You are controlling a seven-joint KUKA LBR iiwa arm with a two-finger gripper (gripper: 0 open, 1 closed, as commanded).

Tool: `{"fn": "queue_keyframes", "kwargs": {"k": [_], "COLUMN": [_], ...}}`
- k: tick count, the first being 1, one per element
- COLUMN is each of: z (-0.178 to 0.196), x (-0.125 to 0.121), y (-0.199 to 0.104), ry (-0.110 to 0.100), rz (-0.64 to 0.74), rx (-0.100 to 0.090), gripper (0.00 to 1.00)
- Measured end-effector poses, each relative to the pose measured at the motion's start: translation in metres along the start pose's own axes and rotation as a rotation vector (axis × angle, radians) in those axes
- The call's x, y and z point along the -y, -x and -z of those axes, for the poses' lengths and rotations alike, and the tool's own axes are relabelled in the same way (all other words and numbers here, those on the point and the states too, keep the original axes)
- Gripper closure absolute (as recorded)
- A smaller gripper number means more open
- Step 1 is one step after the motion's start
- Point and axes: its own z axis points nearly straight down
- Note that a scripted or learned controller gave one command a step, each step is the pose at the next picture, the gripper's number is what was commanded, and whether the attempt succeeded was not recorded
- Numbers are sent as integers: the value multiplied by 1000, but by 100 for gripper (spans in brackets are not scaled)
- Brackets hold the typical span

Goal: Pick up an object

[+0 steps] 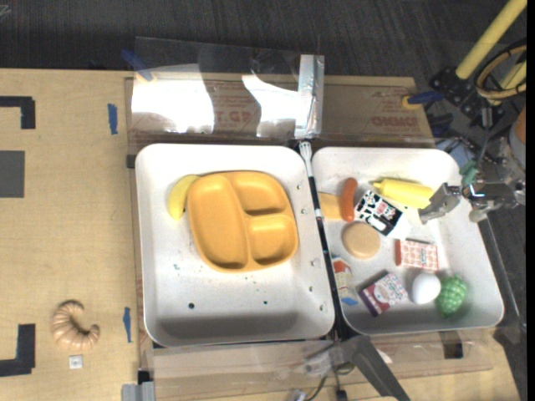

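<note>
Hovering at the right bin's (pixel 481 249) far right rim, the end effector (pixel 456 197) sits just beside the yellow corn (pixel 404 192); finger spacing cannot be told from this slant. Nothing is seen between the fingers — judged no grasp yet. Candidates crowd the right bin: corn, sausage (pixel 349 197), cow-print block (pixel 378 211), tan disc (pixel 362 241), white egg (pixel 425 288), green ball (pixel 452 296), two packets. Corn lies nearest, likely target. Left bin (pixel 159 249) holds an orange tray (pixel 242 220) over a banana (pixel 178 195) — awkward picks. A croissant (pixel 73 325) rests on the worktop (pixel 58 182), well apart.
</note>
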Motion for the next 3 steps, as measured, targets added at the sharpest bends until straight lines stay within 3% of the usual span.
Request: {"fn": "queue_keyframes", "kwargs": {"k": [1,2,3], "z": [-100,-170,-121], "x": [-37,-94,-66], "y": [16,20,-16], "ry": [-7,37,6], "rz": [-199,-331,-209], "rx": [-1,-1,1], "gripper": [0,0,0]}}
